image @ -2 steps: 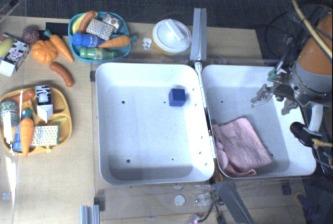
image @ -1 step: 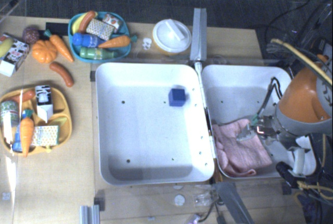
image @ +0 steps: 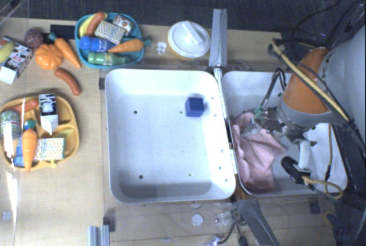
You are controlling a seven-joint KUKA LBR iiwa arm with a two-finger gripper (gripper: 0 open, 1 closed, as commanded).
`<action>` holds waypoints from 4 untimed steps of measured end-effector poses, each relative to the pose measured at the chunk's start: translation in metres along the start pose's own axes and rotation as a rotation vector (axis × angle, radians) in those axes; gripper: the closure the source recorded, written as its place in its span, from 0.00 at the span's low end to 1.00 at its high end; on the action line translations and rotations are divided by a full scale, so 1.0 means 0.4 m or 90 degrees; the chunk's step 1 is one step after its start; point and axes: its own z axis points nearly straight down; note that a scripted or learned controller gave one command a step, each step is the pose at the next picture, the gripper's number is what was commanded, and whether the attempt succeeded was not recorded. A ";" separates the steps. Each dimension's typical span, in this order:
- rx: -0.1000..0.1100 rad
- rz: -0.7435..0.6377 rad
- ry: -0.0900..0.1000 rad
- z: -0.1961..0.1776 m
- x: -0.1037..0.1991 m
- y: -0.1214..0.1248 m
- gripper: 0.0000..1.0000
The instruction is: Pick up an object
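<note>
Counter [image: 68,193] carried two white bins side by side. Left bin [image: 166,182] held small blue cube [image: 195,106] near its upper right corner. Right bin [image: 240,82] held crumpled pink cloth [image: 256,153] against its left wall. Grey arm with orange band [image: 306,87] reached in from right, low over right bin. Pincer [image: 266,122] sat at cloth's upper edge; its opening and any hold could not be told.
</note>
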 end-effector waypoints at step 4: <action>0.013 -0.263 0.005 0.014 -0.183 0.335 0.00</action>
